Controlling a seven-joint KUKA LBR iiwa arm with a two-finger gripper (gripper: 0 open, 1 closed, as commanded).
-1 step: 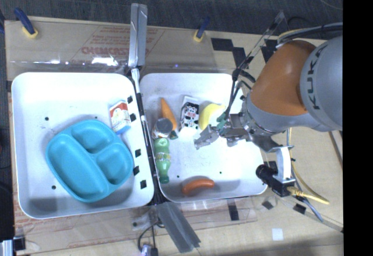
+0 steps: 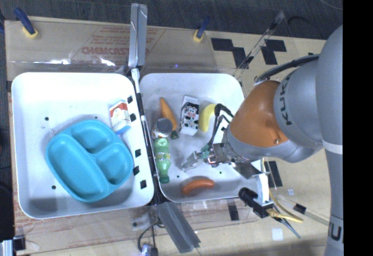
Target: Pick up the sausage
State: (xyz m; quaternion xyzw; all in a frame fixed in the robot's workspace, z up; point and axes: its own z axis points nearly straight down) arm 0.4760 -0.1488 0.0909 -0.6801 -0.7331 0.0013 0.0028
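Presumably light, smooth and slightly yielding (a toy, by its sheen), the sausage (image 2: 197, 185) is seen lying free near the right bin's (image 2: 236, 83) front wall, best gripped across its middle, just below the end effector (image 2: 195, 160), whose opening cannot be told.

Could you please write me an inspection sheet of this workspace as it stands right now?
Surface: two white bins side by side on a bench, left bin and right bin.
Job's things: sausage lies near the right bin's front wall, untouched.
Clutter: right bin holds a carrot, banana, cow-print carton, can and green bottle; left bin holds a blue divided plate and small carton.
Grippers: gripper hangs just above the sausage, holding nothing.
Cables: black cable runs along the wrist.
Surroundings: blue clamps on the bench's back edge.
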